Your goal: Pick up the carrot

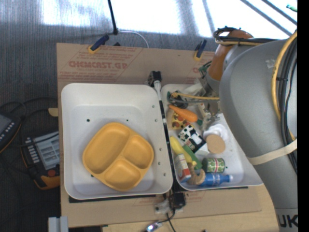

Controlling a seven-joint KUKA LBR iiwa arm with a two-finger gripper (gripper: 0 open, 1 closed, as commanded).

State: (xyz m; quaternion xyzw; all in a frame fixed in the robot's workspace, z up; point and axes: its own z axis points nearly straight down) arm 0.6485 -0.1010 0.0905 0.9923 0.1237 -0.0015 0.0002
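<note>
Gripper (pixel 208 111) of mine hangs low over the cluttered right-hand shallow white bin (pixel 241 164), just right of the tapered orange carrot (pixel 183 113) lying loose at its far left, while the yellow three-compartment plastic plate (pixel 118 155) sits in the left white bin (pixel 77 105).

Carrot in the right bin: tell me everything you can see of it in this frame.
The carrot is a small orange toy-like piece, smooth and tapered, lying flat and slanted in the upper part of the right bin. It rests among clutter, just above a black-and-white checkered item. The gripper hovers close to its right; no grasp is visible.
</note>
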